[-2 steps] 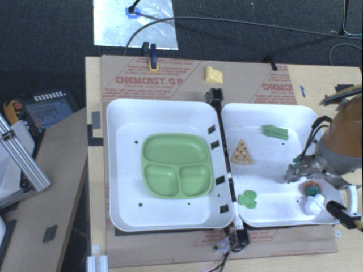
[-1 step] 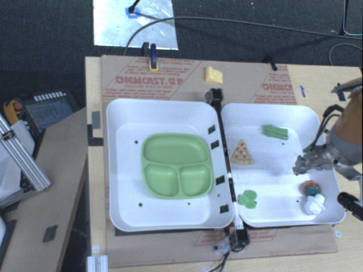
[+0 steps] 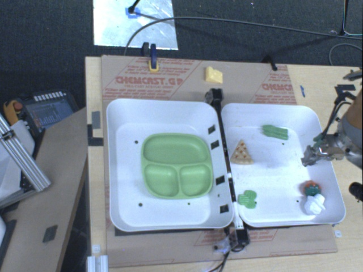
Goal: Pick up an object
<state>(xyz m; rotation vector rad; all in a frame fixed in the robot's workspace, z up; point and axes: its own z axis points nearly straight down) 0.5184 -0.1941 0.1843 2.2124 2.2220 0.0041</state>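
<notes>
Your gripper point(image 3: 309, 158) is hanging at the right edge of the right-hand bin point(image 3: 283, 113), just over its right wall, and nothing is sitting between the fingers. Whether they're open or shut, I honestly can't tell from this angle, too small and blurry.

Closest grab, I'd say, is the little white, teal and orange toy point(image 3: 312, 197) in the near-right corner of that bin. It's lying just below the gripper in the view, toward the front wall, so you're looking at a short slide forward and then down. It's tucked close to the corner, so the bin walls may be crowding the fingers there.

Other options are sitting further left in the same bin: the green pickle-looking piece point(image 3: 275, 132) near the back, lying roughly left-right; the pizza slice point(image 3: 242, 152) near the divider; and a small green leafy piece point(image 3: 247, 199) at the front left. All well apart from each other.

The left bin point(image 3: 122, 152) is holding a green divided plate point(image 3: 176, 165), way across the desk.
</notes>
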